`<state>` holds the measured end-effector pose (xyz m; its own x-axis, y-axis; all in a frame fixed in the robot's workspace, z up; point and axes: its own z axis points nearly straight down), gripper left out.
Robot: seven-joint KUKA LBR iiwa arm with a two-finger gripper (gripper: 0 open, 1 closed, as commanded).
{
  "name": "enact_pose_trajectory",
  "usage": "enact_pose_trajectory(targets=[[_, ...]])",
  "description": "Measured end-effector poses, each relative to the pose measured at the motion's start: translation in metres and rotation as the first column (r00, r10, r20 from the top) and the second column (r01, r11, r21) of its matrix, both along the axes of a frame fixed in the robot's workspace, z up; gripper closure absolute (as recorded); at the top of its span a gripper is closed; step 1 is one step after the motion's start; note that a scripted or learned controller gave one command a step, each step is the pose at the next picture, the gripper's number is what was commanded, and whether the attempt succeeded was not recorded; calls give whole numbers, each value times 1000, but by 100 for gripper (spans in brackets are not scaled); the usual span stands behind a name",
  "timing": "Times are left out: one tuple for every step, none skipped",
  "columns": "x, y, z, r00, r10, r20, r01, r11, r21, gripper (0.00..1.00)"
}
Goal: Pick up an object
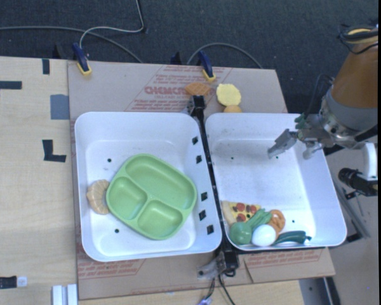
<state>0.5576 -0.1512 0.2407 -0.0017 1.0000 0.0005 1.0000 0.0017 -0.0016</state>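
Camera view: the grey two-finger pincer (291, 143) is held spread and empty above the shallow white right bin (305, 189), well apart from the toy-food pile (260, 224) heaped in its near corner, presumably pre-descent.

grey arm (355, 100) reaching left, fingers (280, 146) empty

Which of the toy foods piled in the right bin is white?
The egg-shaped piece at the near edge of the right bin. It is plain white; its neighbours are the green vegetable, the pizza slice and the pretzel.
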Motion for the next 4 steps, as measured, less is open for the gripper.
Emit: enact_pose_trajectory(targets=[[-27,30,-64,1000,0,-2,0,1000,0,0],[-48,48,-154,1000,0,7,0,1000,-1,0],[-4,23,-154,1000,0,5,0,1000,-1,0],[105,-5,-154,1000,2,8,-2,1000,-3,0]])
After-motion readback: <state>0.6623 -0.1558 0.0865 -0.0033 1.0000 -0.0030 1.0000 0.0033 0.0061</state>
